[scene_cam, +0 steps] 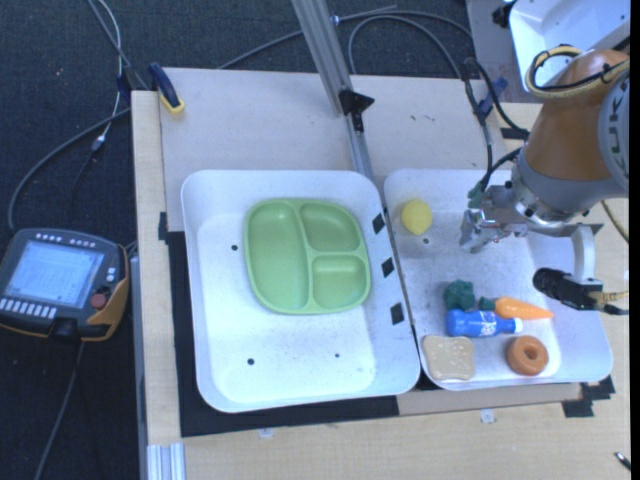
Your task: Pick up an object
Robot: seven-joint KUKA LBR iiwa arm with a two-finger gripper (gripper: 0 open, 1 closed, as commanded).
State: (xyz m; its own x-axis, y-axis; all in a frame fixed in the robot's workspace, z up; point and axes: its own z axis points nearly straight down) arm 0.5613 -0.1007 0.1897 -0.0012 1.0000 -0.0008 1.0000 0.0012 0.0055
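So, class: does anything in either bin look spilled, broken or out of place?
Nothing stands out. The green plate lies flat in the left bin; the toy foods sit intact in the right bin, below the gripper.

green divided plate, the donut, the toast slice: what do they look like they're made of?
Green divided plate: likely moulded plastic, matte; uniform colour, soft rounded compartment ridges.
Donut: probably toy plastic or rubber; even orange-brown colour and a slight sheen.
Toast slice: looks like toy plastic or foam, matte; flat beige face with a paler edge. Too small to tell which.
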